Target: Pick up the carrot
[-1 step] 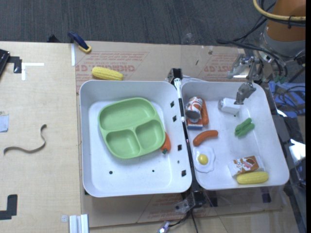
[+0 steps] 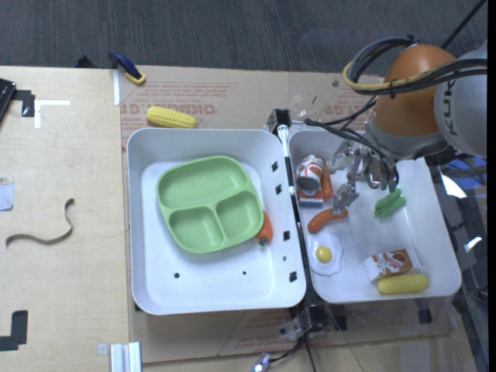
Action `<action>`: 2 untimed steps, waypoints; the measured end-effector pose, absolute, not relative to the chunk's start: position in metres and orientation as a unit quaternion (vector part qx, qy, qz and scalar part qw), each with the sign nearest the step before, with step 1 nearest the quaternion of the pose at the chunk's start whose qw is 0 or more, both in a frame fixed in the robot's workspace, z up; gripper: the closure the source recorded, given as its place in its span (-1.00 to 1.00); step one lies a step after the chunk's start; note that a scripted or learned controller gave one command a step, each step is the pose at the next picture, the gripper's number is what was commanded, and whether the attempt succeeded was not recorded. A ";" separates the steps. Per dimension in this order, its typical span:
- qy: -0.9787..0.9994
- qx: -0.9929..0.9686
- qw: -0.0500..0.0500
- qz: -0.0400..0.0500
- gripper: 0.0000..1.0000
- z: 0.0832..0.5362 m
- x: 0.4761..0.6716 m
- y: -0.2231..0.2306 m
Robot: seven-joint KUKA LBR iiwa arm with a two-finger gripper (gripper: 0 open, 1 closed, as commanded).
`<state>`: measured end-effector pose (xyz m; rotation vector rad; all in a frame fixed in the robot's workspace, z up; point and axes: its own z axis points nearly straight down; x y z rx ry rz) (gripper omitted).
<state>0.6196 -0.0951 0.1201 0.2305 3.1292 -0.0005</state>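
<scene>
Orange against the white, the carrot (image 2: 265,229) lay in the left bin (image 2: 147,285), tucked against the right-hand rim of the green divided plate (image 2: 209,202) and close to the bin's right wall, its tip pointing down toward the near edge. The end effector (image 2: 347,194) hung over the right bin (image 2: 434,208), near that bin's far left corner, directly above an orange-red sausage (image 2: 327,218) and just beside a small can (image 2: 311,173); whether it was spread or pressed together I could not tell from this slant, and nothing was visibly held. Judged from this, the reach was not yet made, and the sausage below was the wrong target, similar in colour and shape. To do the step well, the arm would have needed to lift clear of the shared wall between the bins, cross to the left bin, and descend with its closing line set across the carrot's short width. The plate rim on one side and the bin wall on the other left little room, so a steep, centred approach looked safest, lest the carrot be nudged under the plate lip. A fried egg (image 2: 325,255) and green pods (image 2: 390,202) lay well apart from that path.
</scene>
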 end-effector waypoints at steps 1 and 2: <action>0.996 0.093 0.003 -0.001 -1.00 0.093 0.555 -0.097; 0.967 0.253 0.003 -0.001 -1.00 0.093 0.597 -0.100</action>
